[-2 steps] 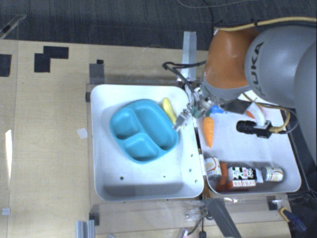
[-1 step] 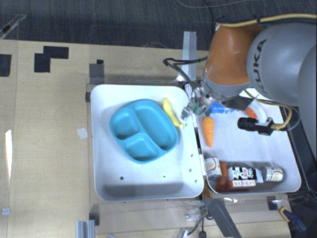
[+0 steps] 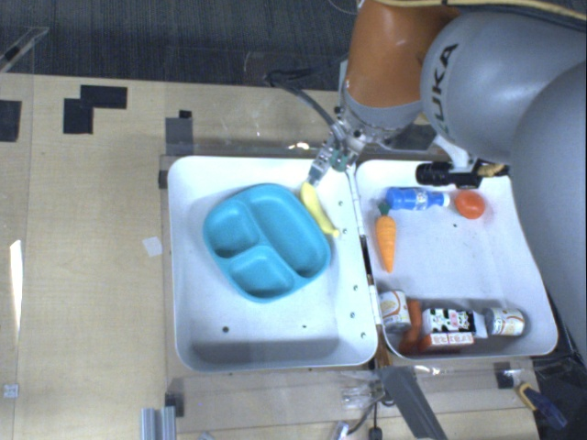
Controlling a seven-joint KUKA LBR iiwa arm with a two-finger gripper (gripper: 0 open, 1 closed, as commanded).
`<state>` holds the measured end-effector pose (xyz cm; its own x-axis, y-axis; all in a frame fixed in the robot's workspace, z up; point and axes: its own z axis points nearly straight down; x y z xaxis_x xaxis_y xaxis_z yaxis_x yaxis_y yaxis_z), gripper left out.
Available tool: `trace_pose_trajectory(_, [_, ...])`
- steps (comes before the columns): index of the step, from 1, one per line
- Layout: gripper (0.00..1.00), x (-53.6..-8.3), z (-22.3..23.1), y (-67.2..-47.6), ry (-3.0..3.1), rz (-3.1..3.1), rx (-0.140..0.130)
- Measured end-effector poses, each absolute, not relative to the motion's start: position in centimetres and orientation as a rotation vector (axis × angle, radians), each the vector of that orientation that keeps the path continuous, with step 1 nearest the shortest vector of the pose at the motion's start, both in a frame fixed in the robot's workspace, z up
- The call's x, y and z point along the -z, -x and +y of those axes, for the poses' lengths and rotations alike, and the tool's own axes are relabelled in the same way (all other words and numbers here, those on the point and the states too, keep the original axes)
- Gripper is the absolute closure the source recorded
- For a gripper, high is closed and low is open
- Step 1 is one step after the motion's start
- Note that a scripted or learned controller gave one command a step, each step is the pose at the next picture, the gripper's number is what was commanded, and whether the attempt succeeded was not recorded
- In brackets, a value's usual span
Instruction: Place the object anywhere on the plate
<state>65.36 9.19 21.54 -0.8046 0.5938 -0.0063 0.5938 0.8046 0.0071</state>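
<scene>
A blue plate [image 3: 264,240] with three compartments lies in the left bin [image 3: 197,328]. A yellow banana [image 3: 318,210] stretches along the plate's upper right rim, between the plate and the wall dividing the bins. My gripper [image 3: 325,166] is just above the banana's upper end, at the back of the left bin. The banana's top tip meets the gripper's tip, and I cannot tell whether it is gripped or lying loose.
The right bin [image 3: 514,273] holds an orange carrot [image 3: 386,241], a blue and white bottle [image 3: 415,199], a red-orange ball [image 3: 470,205], and several cans and packets [image 3: 449,321] along its front wall. The arm's bulk hangs over the right bin's back corner.
</scene>
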Motion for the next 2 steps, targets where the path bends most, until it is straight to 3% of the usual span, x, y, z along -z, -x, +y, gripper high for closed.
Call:
trace_pose_trajectory(1, [1.0,-20.8,10.2,-63.7,-0.613,3.075,-0.006])
trace_pose_trajectory(2, [1.0,-9.8,12.6,-62.4,-0.396,3.105,-0.009])
